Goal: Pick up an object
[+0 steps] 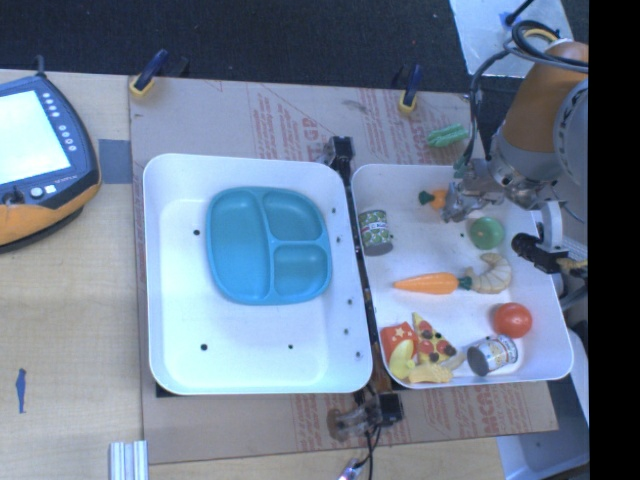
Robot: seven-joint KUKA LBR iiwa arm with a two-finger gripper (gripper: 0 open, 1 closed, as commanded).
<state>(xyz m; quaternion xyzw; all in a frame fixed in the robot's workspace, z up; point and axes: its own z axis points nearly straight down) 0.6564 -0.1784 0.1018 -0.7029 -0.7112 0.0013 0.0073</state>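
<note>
Down low over the far corner of the right bin [556, 368], gripper [462, 206] hanging just beside a small orange piece [433, 198] and close to the green ball [487, 232]. Open or closed? Impossible to tell from up here, wrist and housing hiding the tips. Nothing visibly held.

Plenty to choose from in that bin: carrot [427, 284] lying across the middle, croissant [491, 274] touching its leafy end, tomato [512, 319] nearer the front, tin can [493, 354] on its side, pizza slice [428, 348] in the front corner, a small dark jar [375, 230] by the left wall. Left bin [165, 268] carrying just the blue divided plate [268, 244].

Best bet, by the look of it: the small orange piece or the green ball, nearest the tips. Worth centring squarely before closing, since a round ball likely rolls off a glancing pinch. Worth minding the bin wall close by, too. Straight lift, no dragging across neighbours.
</note>
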